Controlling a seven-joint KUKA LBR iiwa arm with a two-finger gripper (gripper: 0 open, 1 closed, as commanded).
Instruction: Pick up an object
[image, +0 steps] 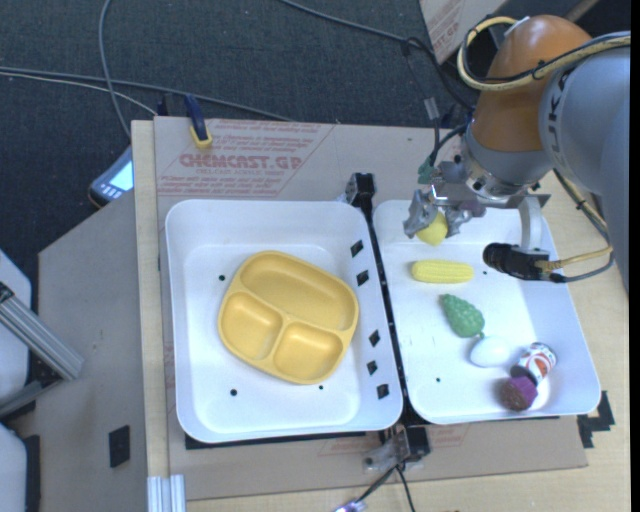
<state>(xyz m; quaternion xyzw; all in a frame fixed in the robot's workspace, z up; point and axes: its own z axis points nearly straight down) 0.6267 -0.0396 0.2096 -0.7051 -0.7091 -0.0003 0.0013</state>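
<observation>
Reaching in from the right, the grey arm (590, 110) with its orange band hangs over the far end of the right bin (570, 330); the left bin (190, 330) beside it carries a yellow divided tray (288, 316), well apart from the work and no part of this step; size-wise the rest runs down from there.

In the right bin a yellow corn cob (442, 271) lies on its side near the far end; a green bumpy piece (462, 314) sits just nearer the camera; then a white egg-like piece (490, 352), a dark purple fuzzy ball (517, 392) and a small red-and-white thing (540, 361) touching or almost touching it, clustered at the near right corner.

Smallest is the target, a small yellow object (433, 232), seen between the tips of the gripper (431, 222) at the bin's far left corner; the fingers look closed around it, narrowly spread to its width, though whether it sits above the floor or on it I cannot tell.

To do this well, I judge the grip should be firm before any rise; lift straight up, slowly, clear of the bin wall and the corn cob just beside; a small rounded piece may squirt from the tips if tilted or jerked.
</observation>
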